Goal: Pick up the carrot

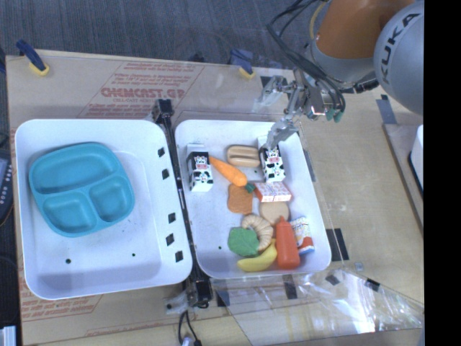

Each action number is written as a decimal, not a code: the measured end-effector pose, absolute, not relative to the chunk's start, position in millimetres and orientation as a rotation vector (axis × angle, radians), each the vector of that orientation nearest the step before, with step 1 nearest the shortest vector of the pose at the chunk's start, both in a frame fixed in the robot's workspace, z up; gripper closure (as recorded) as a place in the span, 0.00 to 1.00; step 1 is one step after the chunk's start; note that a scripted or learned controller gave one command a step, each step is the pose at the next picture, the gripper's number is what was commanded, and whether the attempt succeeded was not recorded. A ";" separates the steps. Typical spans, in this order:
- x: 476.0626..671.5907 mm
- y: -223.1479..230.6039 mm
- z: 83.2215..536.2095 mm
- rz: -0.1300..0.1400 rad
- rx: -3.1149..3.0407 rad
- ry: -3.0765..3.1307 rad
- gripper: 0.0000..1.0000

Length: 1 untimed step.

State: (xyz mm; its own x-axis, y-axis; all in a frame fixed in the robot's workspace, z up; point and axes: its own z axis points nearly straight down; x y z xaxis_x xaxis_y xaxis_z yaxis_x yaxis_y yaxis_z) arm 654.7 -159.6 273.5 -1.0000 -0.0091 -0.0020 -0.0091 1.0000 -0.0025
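Observation:
The carrot (229,171) is orange with a green stub at its lower right end. It lies at a slant in the upper middle of the right bin (311,193), between a cow-patterned carton (199,169) and a second one (272,166). My gripper (274,135) hangs over the bin's far right part, just above the second carton and to the upper right of the carrot. It is apart from the carrot and nothing shows in it.
Around the carrot are a hot dog bun (243,156), an orange wafer (239,200) and a pink box (274,192). Nearer the front lie bread, a green vegetable (243,242), a banana (258,261) and a red bottle (286,244). A blue divided plate (81,187) lies in the left bin (108,272).

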 end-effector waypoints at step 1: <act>644.7 -130.9 141.6 0.008 -0.273 3.139 0.00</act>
State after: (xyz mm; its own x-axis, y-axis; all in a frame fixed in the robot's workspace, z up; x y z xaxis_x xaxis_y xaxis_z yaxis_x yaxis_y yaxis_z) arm 644.7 -130.9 141.6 -0.9849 -0.1728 0.0090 -0.1727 0.9850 0.0058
